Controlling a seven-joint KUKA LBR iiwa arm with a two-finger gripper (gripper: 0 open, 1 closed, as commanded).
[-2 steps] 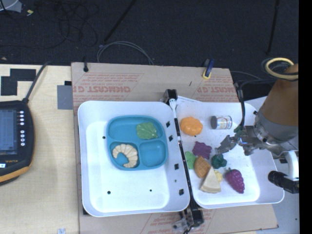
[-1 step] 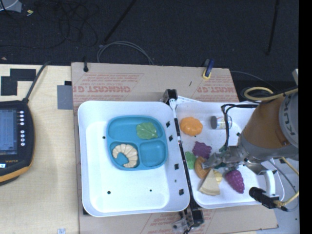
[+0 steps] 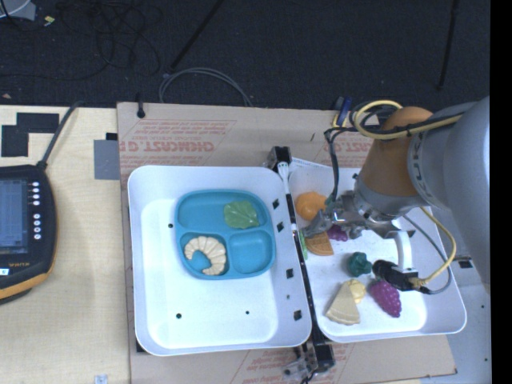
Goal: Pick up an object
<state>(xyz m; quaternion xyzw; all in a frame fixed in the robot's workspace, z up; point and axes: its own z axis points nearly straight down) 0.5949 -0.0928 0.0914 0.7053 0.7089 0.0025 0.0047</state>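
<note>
Two white bins (image 3: pixel 152 294) — the left bearing a blue divided plate (image 3: pixel 248 254) with a pale green leaf (image 3: pixel 241 213) and a cream croissant (image 3: pixel 206 254), the right an orange ball (image 3: pixel 310 205), purple grapes (image 3: pixel 385 296) and a yellowish, perhaps cheese-like, wedge (image 3: pixel 345 304).

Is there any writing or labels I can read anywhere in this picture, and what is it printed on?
"CHEMCRAFT"-like red print, upside down, on the cardboard sheet under the bins: blurred, reading unsure.
More red print along the cardboard's front edge: too blurred to read.
Screen and buttons of the handheld pendant: too small to read.
</note>
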